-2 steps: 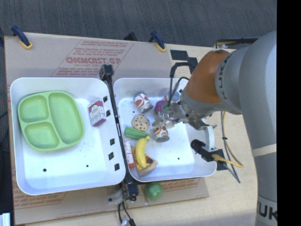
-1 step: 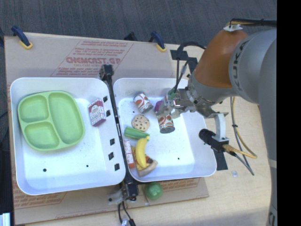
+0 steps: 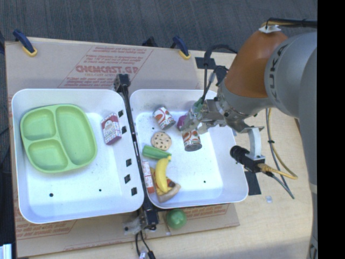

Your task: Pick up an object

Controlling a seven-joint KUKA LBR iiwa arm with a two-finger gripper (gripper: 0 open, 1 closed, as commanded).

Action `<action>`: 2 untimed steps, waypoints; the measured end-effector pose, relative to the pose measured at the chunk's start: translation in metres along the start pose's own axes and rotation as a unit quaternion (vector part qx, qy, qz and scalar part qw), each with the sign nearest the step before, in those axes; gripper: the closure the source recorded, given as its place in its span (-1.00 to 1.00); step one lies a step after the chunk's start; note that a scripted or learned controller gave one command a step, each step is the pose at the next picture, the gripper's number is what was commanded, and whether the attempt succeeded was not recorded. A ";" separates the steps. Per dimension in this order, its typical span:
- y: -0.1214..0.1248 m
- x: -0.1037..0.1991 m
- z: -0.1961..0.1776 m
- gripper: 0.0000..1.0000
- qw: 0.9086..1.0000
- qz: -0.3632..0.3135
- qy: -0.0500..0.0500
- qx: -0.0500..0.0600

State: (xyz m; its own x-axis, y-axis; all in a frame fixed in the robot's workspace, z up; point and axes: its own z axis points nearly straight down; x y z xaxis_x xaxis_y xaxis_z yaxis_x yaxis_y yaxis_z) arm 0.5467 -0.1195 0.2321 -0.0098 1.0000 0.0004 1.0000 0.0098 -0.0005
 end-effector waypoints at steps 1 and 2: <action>-0.056 0.037 -0.011 1.00 1.000 0.001 0.000 0.001; -0.034 0.077 0.012 1.00 1.000 0.001 0.000 0.002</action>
